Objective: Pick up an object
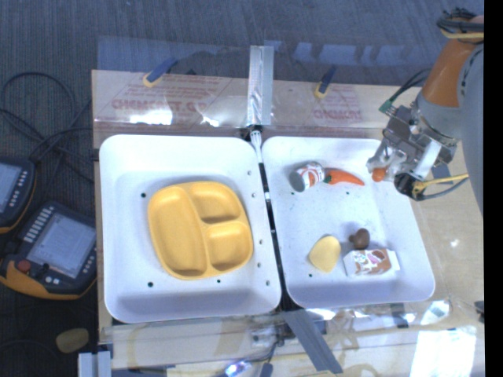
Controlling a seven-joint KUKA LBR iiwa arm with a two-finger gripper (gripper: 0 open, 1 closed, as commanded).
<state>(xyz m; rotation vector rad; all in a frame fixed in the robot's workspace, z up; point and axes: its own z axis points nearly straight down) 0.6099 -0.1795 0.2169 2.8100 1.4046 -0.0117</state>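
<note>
The two-finger gripper [393,166] hovers at the right white bin's [409,234] right edge (jaw state unreadable), nothing picked yet.

The right bin [409,234] has open white floor through its middle, between two clusters of things. Along the far side lie a small can [307,176] and an orange carrot-like piece [344,177], touching end to end, with a small orange bit [380,174] near the right wall, just beside the gripper [397,167]. Toward the near side, a pale yellow piece [324,253], a small brown ball [360,238] and a white-and-red packet [368,262] crowd together (ball touching packet), leaving little room between them. The near-left corner is bare. The left bin [118,210] is largely taken up by a yellow divided tray [200,228], with only a band of floor around it.
</note>
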